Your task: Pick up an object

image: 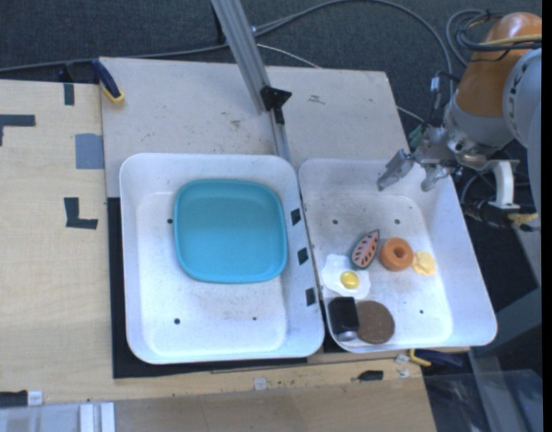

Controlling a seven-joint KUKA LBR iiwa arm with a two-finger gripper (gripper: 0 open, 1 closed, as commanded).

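Observation:
The right bin [438,327] holds several small items: an orange ring [396,254], a leaf-shaped piece with red and green [365,249], a small yellow piece [424,263], a fried egg toy [347,279], a black block [343,313] and a brown disc [375,321]. My gripper [409,175] hangs over the far right part of that bin, well above and behind the items. Its two grey fingers [389,173] are spread apart with nothing between them.
The left bin [149,331] carries a turquoise square plate [230,230]. A grey metal pole [244,39] slants down to the gap between the bins. Cables run behind the bench at the top right.

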